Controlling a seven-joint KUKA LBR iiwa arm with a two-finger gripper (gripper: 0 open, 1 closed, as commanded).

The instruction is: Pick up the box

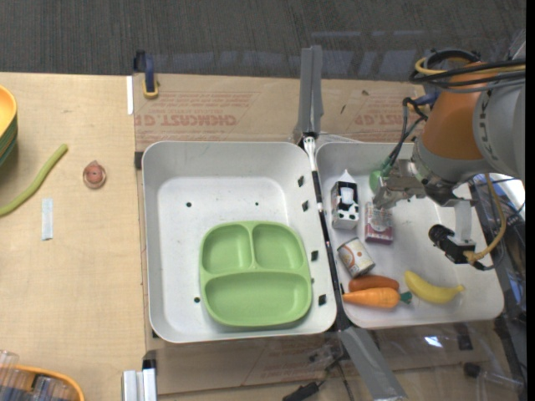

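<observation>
A green tray point(254, 284) with three compartments lies in the left bin point(167, 224); the right bin point(485, 303) holds the rest. The box point(344, 206), a small black-and-white carton, lies near that bin's left wall, its long axis running roughly up and down the view; just below it sit a can point(357, 257) and a carrot point(374, 296), with a banana point(433, 288) further right. The gripper point(381, 215) hangs just right of the box, over a pink packet point(379, 229); I cannot tell how wide it stands. So the box lies to the gripper's left, close by; a short move that way seems called for. The table point(67, 291) is bare board; the bin wall leaves little room beyond the box.
</observation>
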